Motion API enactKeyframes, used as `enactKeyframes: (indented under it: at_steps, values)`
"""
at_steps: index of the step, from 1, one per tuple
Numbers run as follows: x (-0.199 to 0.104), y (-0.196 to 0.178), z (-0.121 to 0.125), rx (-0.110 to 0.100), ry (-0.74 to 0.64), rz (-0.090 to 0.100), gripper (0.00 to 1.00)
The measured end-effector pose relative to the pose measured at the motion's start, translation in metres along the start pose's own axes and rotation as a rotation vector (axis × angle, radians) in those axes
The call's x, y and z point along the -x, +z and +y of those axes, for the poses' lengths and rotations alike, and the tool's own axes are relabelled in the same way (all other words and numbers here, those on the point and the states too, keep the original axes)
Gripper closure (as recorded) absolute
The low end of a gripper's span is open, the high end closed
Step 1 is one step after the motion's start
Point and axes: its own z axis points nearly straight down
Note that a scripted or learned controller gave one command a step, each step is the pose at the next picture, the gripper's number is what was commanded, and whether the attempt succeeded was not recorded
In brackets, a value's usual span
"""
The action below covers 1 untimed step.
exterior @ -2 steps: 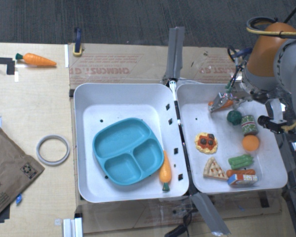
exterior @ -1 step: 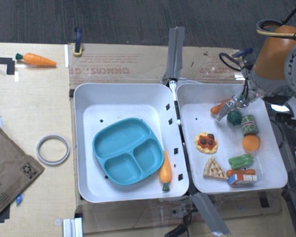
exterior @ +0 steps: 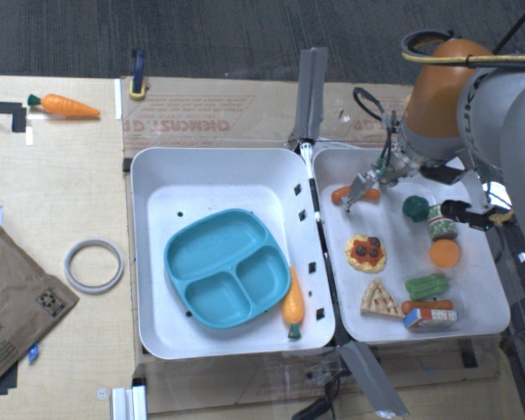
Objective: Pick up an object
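1. The end effector (exterior: 360, 191) sits low in the right bin (exterior: 499, 313), its tips at a small orange-red piece (exterior: 341, 196) near the bin's upper left corner; I cannot tell whether it is released or clenched, and nothing is plainly seen gripped
2. Risk, as I judge it: the orange-red piece lies close to the divider wall between the bins, so a closing grip may nudge it against the wall or skid off it, and the lift would come up with nothing
3. Another risk: the piece is small and low, so the tips may scrape the bin floor
4. The right bin also holds a dark green round toy (exterior: 416, 207), a small can (exterior: 440, 227), an orange ball (exterior: 444, 253), a round pizza toy (exterior: 366, 253), a pizza slice (exterior: 381, 300), a green vegetable toy (exterior: 427, 284) and a flat packet (exterior: 430, 315); these lie well apart from the tips
5. The left bin (exterior: 157, 182) holds a blue divided tray (exterior: 227, 268), its compartments bare, with a toy carrot (exterior: 293, 300) just beside its right edge
6. On the worktop (exterior: 52, 191) lie another carrot (exterior: 63, 106) and a grey ring (exterior: 94, 264)
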Motion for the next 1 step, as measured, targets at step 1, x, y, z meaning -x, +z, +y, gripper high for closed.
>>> enactKeyframes:
  at_steps: [1]
  values:
    - [0.0009,-0.0093,-0.0006,-0.001,0.003,0.0,1.0]
